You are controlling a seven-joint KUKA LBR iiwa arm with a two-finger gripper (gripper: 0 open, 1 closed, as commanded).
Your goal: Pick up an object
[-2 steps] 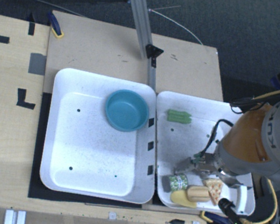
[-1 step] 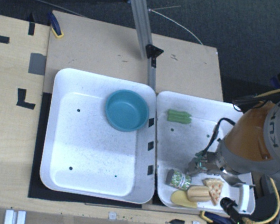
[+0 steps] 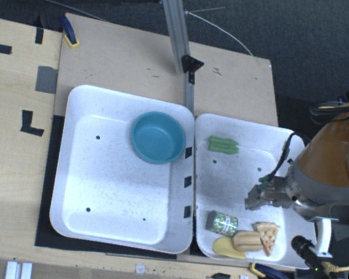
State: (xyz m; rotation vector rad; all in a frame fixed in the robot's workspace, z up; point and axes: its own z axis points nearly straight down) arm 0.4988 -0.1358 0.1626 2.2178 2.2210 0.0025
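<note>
One fixed overhead cam, slanted down, both bins (image 3: 72, 151) in frame.

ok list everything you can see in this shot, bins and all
left bin: 1, white, left half of bench
right bin: 1, white, beside the left bin
bowl: 1, blue, far right corner of left bin
green block: 1, green, far end of right bin
small can: 1, dark green, near end of right bin
toy food pile: several pieces, tan and yellow, near right corner of right bin
arm: 1, grey and orange, from right
gripper: 1, dark, over right bin
</note>
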